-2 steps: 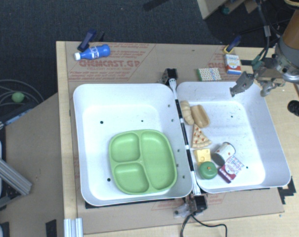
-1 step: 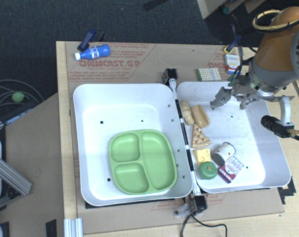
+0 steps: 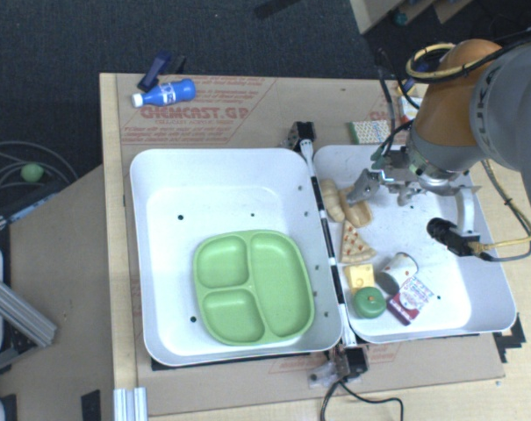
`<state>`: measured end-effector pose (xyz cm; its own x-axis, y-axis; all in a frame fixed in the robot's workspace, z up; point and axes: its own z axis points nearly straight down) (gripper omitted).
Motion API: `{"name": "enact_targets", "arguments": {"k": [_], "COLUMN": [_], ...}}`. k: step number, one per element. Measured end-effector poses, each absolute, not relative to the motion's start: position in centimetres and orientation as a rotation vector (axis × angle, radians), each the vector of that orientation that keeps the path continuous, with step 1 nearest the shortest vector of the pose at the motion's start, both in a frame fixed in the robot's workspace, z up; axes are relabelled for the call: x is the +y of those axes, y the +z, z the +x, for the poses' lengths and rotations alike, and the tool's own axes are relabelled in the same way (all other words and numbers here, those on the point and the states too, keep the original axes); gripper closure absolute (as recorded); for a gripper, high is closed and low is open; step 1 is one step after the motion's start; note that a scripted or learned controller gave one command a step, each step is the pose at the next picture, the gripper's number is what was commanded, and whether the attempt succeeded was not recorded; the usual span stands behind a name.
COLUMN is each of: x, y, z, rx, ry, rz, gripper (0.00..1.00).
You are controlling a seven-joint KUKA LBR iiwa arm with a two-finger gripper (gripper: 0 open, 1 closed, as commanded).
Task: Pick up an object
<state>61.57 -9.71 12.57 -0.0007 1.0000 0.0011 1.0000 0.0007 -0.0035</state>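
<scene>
Dark carpet (image 3: 116, 16) around wooden bench (image 3: 247, 103)

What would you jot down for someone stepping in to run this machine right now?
Hand: low over the back left part of the right bin, by the bread-like pieces; whether it is open or shut can't be told, and nothing is seen in it.
Things: bread-like pieces, pizza slice, yellow block, green round toy, red packet and a small cup-like item all lie in the right bin. The green divided plate lies in the left bin.
Done: nothing lifted yet.
Left: grasp one object and raise it.
</scene>
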Motion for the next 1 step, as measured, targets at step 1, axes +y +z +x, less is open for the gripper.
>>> {"name": "enact_targets", "arguments": {"k": [1], "x": [-9.95], "y": [8.5], "z": [58.79], "rx": [-2.222], "ry": [-0.001], "rz": [-2.222], "gripper": [0.0]}}
